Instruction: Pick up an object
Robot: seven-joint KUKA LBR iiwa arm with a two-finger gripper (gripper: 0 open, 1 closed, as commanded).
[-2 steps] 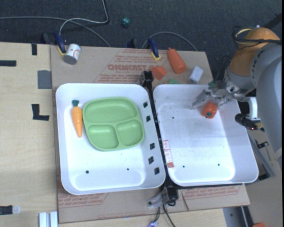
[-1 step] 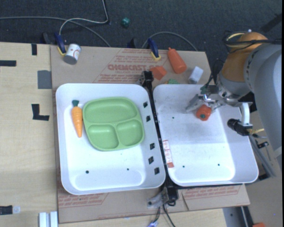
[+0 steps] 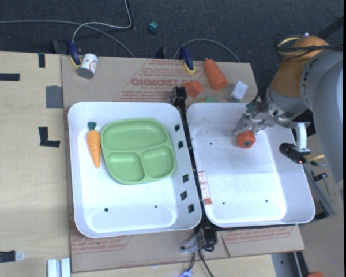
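Far to the gripper's left, a toy carrot point(image 3: 94, 146) lies in the left bin point(image 3: 81, 201) beside a green divided plate point(image 3: 139, 150), long axis up-down in view, leaf end away from the camera. The arm point(image 3: 311, 79) reaches in from the right, wrist bent down over the right bin point(image 3: 248, 206). The gripper point(image 3: 249, 133) pinches a small red-orange object point(image 3: 245, 138), too rounded to tell its axis.

Robot lab: bench point(image 3: 23, 154) with clamped cardboard point(image 3: 155, 77), cables point(image 3: 104, 25).
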